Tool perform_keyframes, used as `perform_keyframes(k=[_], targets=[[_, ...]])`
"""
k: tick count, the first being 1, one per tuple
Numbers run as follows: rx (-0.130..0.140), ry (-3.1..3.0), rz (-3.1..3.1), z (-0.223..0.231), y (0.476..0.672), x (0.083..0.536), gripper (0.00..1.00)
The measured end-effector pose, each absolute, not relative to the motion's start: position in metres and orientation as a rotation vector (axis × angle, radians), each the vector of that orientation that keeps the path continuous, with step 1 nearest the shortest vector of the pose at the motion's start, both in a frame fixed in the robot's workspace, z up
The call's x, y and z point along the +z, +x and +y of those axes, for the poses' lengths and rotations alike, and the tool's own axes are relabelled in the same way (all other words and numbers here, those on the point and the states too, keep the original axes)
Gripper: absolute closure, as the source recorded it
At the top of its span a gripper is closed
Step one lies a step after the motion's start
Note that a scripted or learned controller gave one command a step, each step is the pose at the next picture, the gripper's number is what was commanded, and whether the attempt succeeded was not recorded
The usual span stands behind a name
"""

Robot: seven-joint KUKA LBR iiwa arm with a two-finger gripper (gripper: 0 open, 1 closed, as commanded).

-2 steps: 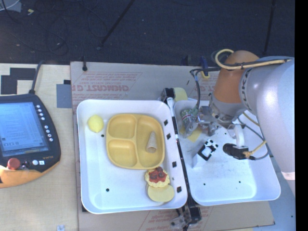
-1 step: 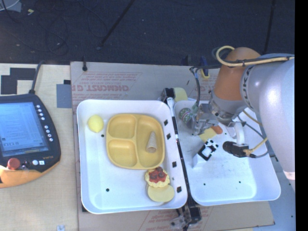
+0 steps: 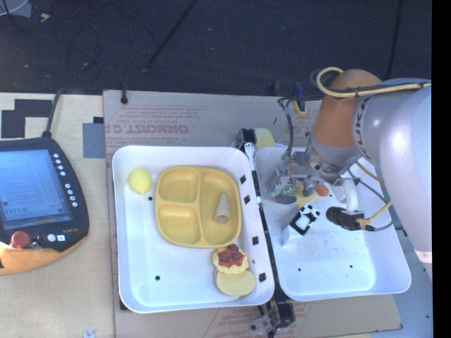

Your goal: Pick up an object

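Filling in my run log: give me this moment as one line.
arm: low in right bin | gripper: near bin's top-left, grasp unclear | left bin: divided plate, lemon, tart | black-white block: right bin

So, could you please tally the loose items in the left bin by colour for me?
Yellow: 3 – ball, divided plate, round disc
Tan: 1 – cone lying in the plate
Red and yellow: 1 – topped pastry toy
Total: 5

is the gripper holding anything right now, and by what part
Cannot be told. The gripper is low in the right bin, amid small clutter near its upper left corner, and the wrist hides whether it grips anything.
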State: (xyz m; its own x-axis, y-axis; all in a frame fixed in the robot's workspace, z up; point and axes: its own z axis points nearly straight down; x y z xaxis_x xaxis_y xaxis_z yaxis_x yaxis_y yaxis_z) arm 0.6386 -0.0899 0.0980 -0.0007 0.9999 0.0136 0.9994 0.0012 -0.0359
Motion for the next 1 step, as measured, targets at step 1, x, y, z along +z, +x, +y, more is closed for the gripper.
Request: perform_keyframes(k=[1], targets=[[0.026,-2.195,-2.196,-0.0909,0.6384,0.1078,1.0]])
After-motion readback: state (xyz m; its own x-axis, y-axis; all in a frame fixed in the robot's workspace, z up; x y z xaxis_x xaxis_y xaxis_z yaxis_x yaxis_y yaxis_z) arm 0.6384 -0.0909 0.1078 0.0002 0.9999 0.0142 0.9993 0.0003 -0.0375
